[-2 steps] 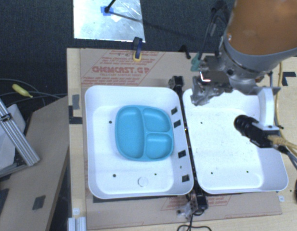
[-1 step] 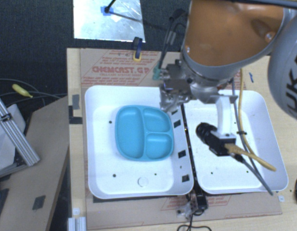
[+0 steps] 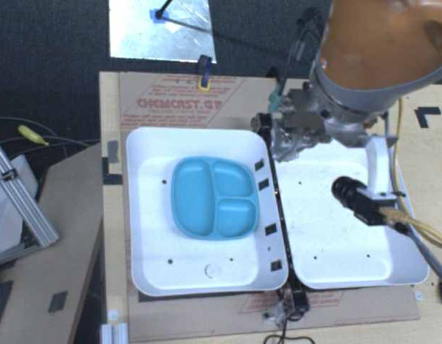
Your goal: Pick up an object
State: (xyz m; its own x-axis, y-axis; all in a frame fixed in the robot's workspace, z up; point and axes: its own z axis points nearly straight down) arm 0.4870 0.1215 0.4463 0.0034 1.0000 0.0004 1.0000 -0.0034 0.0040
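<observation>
Blue three-compartment plate is seen lying flat in the left bin, roughly centred and apart from all four walls. It is taken as the task's thing, being the one clear candidate. A faint round mark is noted on the bin floor just in front of the plate. It is possibly a small clear disc, possibly a feature of the floor; too pale to tell.

Claw is placed at the far-left corner of the right bin, just beside the divider where the two bins meet. It is near the plate's far-right corner but not touching it. Nothing is seen held. Whether the claw is released or clenched cannot be told: it is blurred and overhung by the arm.

Step is judged as approach and positioning; the pick is not yet made. The plate rests untouched on the bin floor.

For the next move, the claw would have to be carried left across the divider, set over the plate and lowered onto its raised rim or an inner ridge, since a flat plate offers little else to grip. The black clips along the divider should be cleared on the way. A slip off the shallow rim is judged likely. Both bins are carried on the counter.
</observation>
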